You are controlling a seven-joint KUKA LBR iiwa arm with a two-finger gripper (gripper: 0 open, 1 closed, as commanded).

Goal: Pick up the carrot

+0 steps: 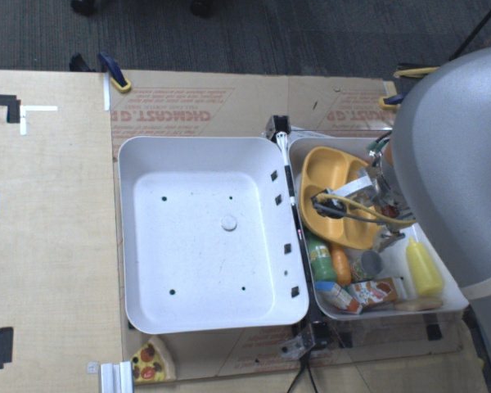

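The carrot (pixel 340 265) is a short orange piece lying in the right bin (pixel 442 303), just below the yellow bowl (pixel 337 188) and beside a green bottle (pixel 320 260). My gripper (pixel 383 218) hangs low over the right bin at the bowl's right rim, up and to the right of the carrot and apart from it. The wide grey arm (pixel 450 162) covers the bin's right part. Cables run across the bowl in front of the gripper.
A yellow bottle (pixel 424 270), a small grey item (pixel 370 262) and a red-and-white packet (pixel 365 295) crowd the right bin's near end. The left bin (pixel 135 219) sits beside it. A pizza-slice toy (pixel 150 362) lies on the bench below the left bin.
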